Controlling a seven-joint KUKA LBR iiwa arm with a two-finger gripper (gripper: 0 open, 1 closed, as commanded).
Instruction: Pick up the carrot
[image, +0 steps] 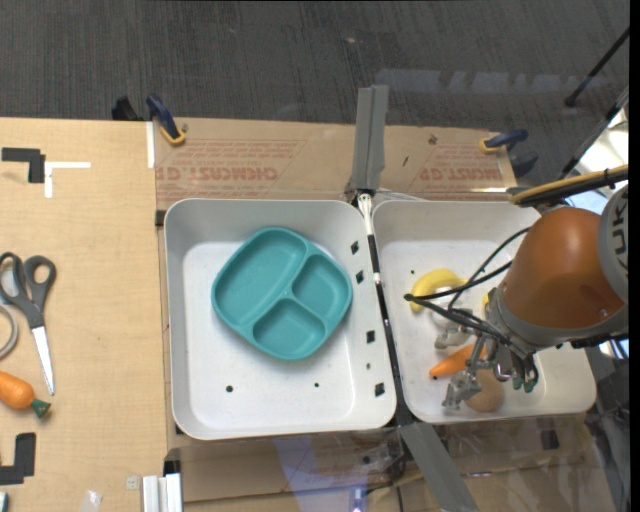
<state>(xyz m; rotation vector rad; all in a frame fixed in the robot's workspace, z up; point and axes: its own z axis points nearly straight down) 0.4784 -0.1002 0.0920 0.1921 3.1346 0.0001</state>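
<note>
So the arm is reaching in over the right bin, orange band and all, with the gripper down low near that bin's front edge. The carrot is lying right there on the bin floor, a small orange piece tilted, just beside the fingers on their left side and maybe touching them. Honestly I can't tell from here whether the jaws are spread or closed, there's too much cable and metal bunched up around the tip, and I can't say the carrot is actually between them. A tan roundish thing sits right under the gripper toward the front edge, and a banana lies a bit further back, near the middle of the bin, with black cables crossing over it.

The left bin has a teal divided plate sitting roughly in its middle, turned at an angle. Out on the bench by its left edge there's a pair of scissors with grey handles, and another orange carrot toy near the front left, well apart from both bins.
</note>
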